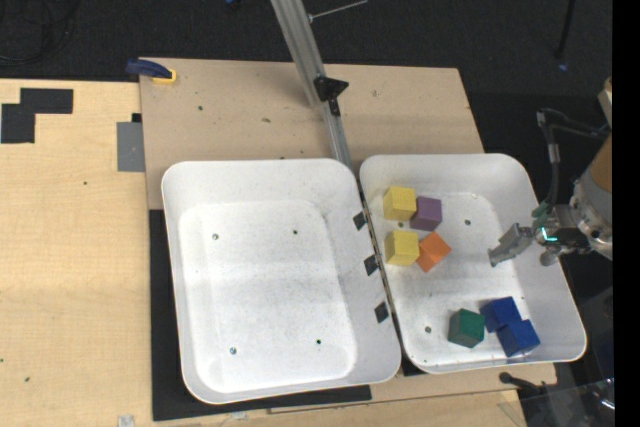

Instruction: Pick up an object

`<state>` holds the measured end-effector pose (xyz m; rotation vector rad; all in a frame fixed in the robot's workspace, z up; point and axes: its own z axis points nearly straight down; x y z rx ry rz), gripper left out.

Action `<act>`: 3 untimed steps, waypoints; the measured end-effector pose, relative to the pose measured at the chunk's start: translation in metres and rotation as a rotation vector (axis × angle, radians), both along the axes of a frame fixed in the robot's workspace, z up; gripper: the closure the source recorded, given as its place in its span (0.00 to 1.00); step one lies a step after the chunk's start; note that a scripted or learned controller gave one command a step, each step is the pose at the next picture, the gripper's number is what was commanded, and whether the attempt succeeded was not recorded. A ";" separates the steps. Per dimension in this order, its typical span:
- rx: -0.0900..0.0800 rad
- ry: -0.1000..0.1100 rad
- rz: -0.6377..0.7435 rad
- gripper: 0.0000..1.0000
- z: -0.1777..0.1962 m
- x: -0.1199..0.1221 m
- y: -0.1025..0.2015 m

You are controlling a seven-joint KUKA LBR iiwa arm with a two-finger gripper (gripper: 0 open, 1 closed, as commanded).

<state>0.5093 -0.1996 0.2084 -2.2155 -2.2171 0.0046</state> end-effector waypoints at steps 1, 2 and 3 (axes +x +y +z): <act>-0.001 -0.004 -0.002 0.00 0.002 0.001 -0.001; 0.000 0.002 -0.002 0.00 -0.053 -0.010 -0.004; 0.001 0.002 -0.004 0.00 -0.109 -0.010 0.008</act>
